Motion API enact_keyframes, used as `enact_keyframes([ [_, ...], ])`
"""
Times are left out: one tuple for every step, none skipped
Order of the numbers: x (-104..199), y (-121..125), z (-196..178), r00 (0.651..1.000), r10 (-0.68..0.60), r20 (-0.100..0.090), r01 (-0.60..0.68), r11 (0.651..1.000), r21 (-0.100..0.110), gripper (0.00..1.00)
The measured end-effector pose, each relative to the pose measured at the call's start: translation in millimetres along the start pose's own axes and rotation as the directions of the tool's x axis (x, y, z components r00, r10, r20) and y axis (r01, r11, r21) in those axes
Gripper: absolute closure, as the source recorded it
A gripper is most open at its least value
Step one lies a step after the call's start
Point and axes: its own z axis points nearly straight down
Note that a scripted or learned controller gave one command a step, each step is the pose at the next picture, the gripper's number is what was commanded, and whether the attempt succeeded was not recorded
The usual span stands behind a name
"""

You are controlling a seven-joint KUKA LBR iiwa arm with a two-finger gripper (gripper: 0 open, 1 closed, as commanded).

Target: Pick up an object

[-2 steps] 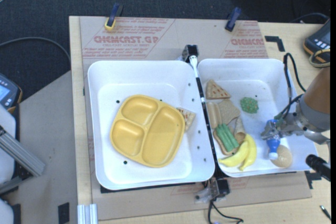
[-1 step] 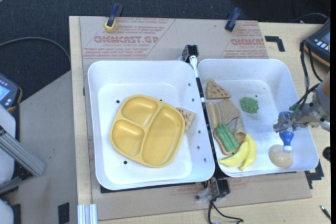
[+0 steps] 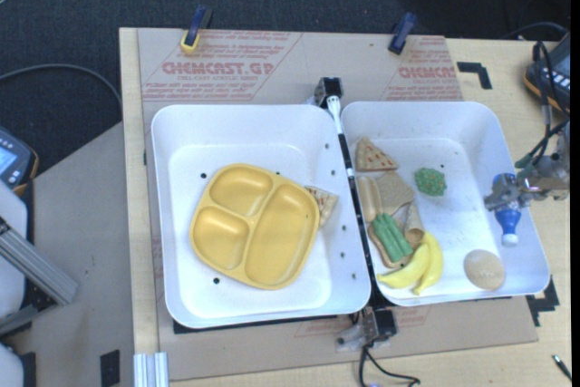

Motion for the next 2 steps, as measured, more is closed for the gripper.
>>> enact_keyframes([
  [-1,1,-23,1.000,0.001,0.000,-0.001,1.000,-0.001,1.00],
  [43,33,-30,1.000,-0.005,-0.002,0.005,1.000,0.000,1.00],
])
